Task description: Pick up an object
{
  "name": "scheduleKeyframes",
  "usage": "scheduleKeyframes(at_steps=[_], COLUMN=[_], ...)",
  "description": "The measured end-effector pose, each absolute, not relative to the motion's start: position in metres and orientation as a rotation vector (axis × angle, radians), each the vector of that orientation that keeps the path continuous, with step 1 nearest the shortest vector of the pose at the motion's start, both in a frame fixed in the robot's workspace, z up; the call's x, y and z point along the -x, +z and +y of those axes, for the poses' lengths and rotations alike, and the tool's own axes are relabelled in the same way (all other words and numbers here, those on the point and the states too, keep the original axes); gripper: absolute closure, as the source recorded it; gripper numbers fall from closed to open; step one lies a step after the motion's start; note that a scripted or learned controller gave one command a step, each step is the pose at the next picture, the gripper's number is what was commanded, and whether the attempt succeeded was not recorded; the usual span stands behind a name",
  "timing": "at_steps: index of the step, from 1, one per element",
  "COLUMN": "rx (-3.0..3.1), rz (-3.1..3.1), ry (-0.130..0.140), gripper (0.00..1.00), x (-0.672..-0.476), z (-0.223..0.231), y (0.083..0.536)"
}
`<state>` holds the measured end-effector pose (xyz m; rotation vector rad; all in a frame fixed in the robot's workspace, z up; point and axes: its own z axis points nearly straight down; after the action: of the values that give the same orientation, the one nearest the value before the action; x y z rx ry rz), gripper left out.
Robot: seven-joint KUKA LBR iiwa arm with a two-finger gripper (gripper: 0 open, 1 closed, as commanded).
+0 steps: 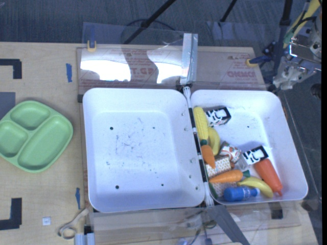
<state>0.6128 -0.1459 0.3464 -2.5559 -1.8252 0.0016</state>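
The right bin holds a heap of toy items along its left and front sides. Among them are a corn cob, a black-and-white packet, a yellow banana, a small carrot, a second carrot, a blue bottle, a larger orange carrot and another black-and-white packet. The left bin is bare white. My gripper hangs at the upper right, beyond the right bin's far corner and well away from the items.
A green divided plate lies on the wooden bench at the left. Scissors rest near the front left corner. A clear plastic panel stands behind the left bin. Cables and stand legs cross the top right.
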Motion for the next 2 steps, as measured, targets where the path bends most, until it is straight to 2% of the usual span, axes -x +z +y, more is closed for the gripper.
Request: scheduleKeyframes(at_steps=[1, 2], rx=[2.746, 2.758], rz=[-1.522, -1.507], ry=[0.004, -0.001], gripper=[1.00, 1.00], x=[-0.640, -0.635], z=[-0.102, -0.088], y=[0.316, 0.370])
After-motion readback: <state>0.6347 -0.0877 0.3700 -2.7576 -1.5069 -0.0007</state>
